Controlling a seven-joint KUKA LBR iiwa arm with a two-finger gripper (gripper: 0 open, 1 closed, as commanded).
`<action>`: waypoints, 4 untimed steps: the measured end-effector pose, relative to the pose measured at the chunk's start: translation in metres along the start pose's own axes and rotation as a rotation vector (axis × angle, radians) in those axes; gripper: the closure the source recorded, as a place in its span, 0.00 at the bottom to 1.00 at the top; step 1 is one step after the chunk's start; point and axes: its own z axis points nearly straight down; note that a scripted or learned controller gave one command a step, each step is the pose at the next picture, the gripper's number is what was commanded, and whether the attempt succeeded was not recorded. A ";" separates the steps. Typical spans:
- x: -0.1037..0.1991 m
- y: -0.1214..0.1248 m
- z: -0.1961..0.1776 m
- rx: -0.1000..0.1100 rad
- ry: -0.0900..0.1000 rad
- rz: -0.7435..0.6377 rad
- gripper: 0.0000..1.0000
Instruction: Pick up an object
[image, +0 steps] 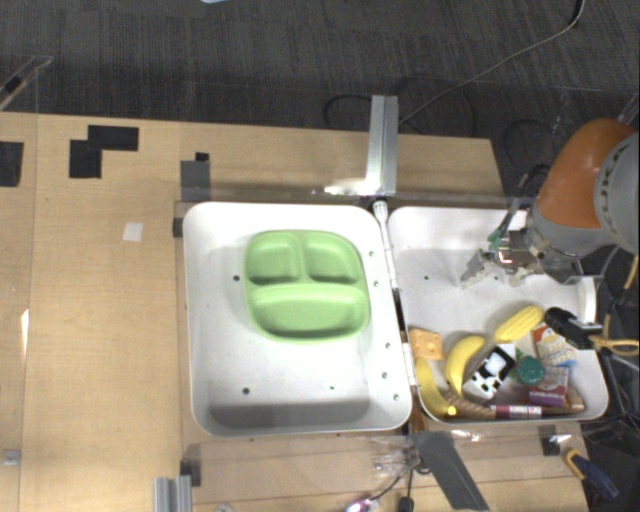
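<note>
My gripper (512, 266) hangs over the back part of the right bin (440, 235), under the arm's orange band (575, 185). Its fingers (474, 270) look spread, so it stands open with nothing between them. The objects lie in a heap at the bin's front right, below the gripper and apart from it: a yellow corn cob (518, 322), a banana (462, 360), a black-and-white block (488, 372), a teal cap (530, 372), an orange slice (425, 345) and a pink marker (520, 408).
A green divided plate (300, 285) lies in the left bin (215, 330). A metal post (384, 145) stands behind the wall between the bins. Cables run along the bench's right edge (600, 345).
</note>
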 end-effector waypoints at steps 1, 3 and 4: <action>-0.025 0.056 0.010 -0.003 -0.001 -0.034 0.00; 0.011 -0.032 0.008 -0.006 0.000 0.181 0.00; 0.020 -0.119 0.005 -0.016 -0.003 0.022 0.00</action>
